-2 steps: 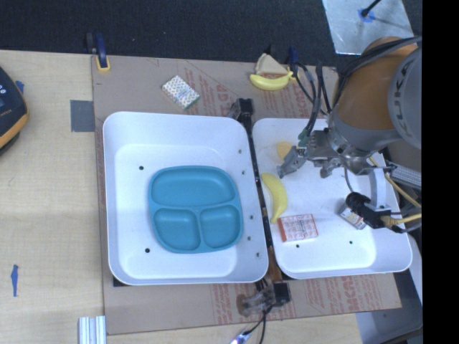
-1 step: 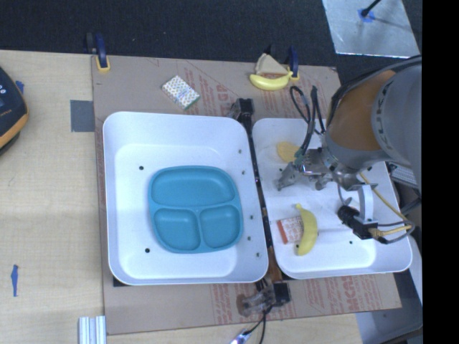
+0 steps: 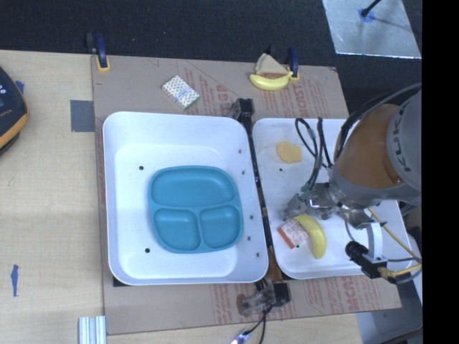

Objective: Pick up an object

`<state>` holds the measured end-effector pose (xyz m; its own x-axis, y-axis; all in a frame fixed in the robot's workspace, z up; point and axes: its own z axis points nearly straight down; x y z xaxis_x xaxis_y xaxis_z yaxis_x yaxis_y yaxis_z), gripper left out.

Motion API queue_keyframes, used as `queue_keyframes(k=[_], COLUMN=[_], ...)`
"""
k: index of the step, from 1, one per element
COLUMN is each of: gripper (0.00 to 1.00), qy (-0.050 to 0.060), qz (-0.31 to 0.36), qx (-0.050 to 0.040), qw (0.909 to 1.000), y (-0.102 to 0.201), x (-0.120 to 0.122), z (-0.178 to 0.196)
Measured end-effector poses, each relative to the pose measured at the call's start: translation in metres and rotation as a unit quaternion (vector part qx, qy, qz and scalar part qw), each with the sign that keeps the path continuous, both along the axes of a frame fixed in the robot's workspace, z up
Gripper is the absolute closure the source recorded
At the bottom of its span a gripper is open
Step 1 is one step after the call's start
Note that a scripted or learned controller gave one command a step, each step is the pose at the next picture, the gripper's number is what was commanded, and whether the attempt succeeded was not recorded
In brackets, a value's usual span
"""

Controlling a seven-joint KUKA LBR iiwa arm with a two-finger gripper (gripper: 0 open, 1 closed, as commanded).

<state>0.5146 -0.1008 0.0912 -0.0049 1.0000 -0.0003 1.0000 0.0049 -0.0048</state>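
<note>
Tool (image 3: pixel 305 205) above banana (image 3: pixel 313 235) (packet (image 3: pixel 291 233) alongside).

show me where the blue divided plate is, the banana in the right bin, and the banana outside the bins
blue divided plate (image 3: pixel 194 208), camera view, on its middle where the dividers meet.
banana in the right bin (image 3: pixel 313 235), camera view, mid-length of the fruit.
banana outside the bins (image 3: pixel 270 82), camera view, middle of its curve.

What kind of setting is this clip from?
Most likely a robotics lab grasping bench: two white bins clamped onto cardboard, toy food such as a banana, and a blue divided plate.
</note>
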Motion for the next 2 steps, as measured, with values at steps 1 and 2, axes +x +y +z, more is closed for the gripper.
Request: queue_keyframes(k=[1,2], gripper=[1.00,1.00], qy=[0.001,-0.001], qz=[0.002,0.000], qx=[-0.0005,0.0005], qw=[1.0000,1.0000], y=[-0.001,0.061], x=[0.000,0.004], z=[0.010,0.101])
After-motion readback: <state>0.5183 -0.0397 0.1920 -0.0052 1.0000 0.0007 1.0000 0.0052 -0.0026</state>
